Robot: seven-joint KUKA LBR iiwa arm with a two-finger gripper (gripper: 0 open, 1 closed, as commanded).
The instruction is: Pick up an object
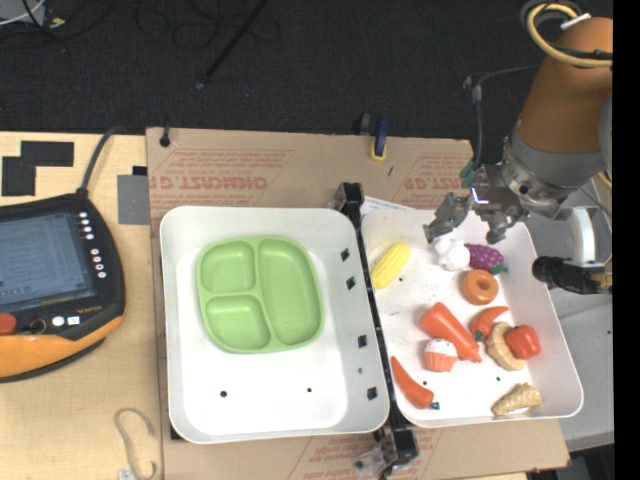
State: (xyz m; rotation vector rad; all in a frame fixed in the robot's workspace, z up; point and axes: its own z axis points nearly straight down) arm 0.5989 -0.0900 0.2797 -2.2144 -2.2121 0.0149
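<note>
A robotics lab, by the look of it. An industrial arm [565,88] reaches over two white bins [190,388] set on a cardboard-covered counter [260,163]. Left of the bins lies an orange-and-grey teach pendant [55,283] with a lit screen. Behind the bins, loose cables [225,13] trail across dark carpet, and plastic toy food [455,330] fills the right bin.

I see flat brown cardboard sheet [250,163] under both bins | black-and-orange teach pendant with lit screen [50,278] at my left on the bench | blue clamp [379,140] at the cardboard's far edge | dark carpet [250,48] beyond
</note>
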